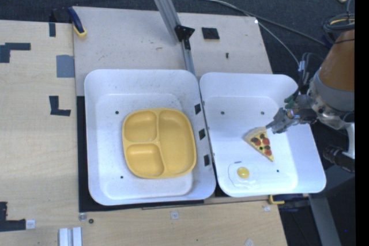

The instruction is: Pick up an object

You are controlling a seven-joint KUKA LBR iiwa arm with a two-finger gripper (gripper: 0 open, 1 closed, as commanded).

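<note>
A toy pizza slice [260,143] lies in the right white bin [242,89], toward its right side. A toy fried egg [242,173] lies near that bin's front edge, just below the slice. A yellow divided plate [158,143] rests in the left white bin [104,95]. My gripper [279,124] reaches in from the right, low over the right bin, with its tip just up and right of the pizza slice's crust. Nothing shows between its fingers.
A metal pole [164,0] slants over the bench behind the bins. A blue and yellow clamp [76,22] sits at the bench's back left corner. The bins' shared wall [202,124] runs between plate and toys. Cables trail behind the arm on the right.
</note>
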